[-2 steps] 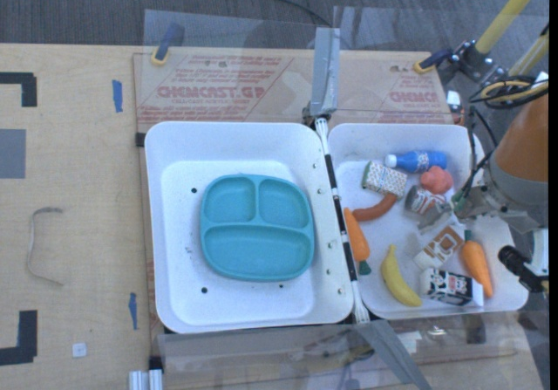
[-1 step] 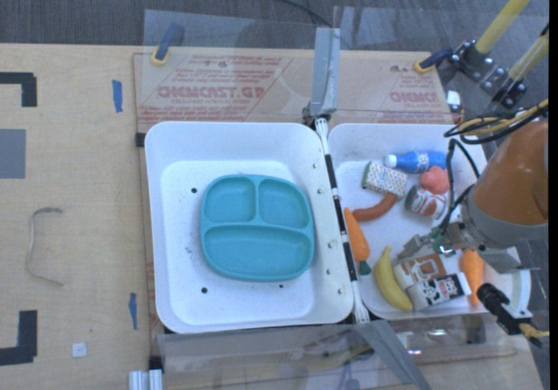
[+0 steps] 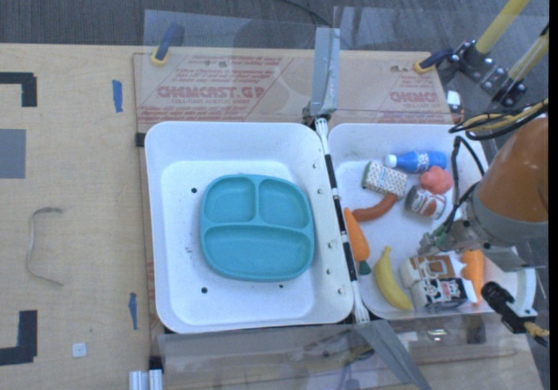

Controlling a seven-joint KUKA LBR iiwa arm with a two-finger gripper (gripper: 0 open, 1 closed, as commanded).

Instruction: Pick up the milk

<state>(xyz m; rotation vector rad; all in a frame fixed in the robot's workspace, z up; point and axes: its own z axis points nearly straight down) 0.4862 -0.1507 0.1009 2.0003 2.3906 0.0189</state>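
Note:
The milk [image 3: 437,283], a small white carton with dark print, lies on its side at the front of the right bin [image 3: 349,146]. My gripper [image 3: 439,242] hangs just behind and above the carton, at the end of the grey arm with its orange band [image 3: 516,177] coming in from the right. The arm's wrist covers the carton's far edge. Whether the gripper touches the carton cannot be told from this view.
Around the milk lie a banana [image 3: 390,279], an orange carrot [image 3: 473,266], a can [image 3: 425,202], a sausage [image 3: 375,208], a cracker box [image 3: 384,177], a blue bottle [image 3: 417,160] and a red fruit [image 3: 436,179]. A teal divided plate [image 3: 257,227] sits in the left bin.

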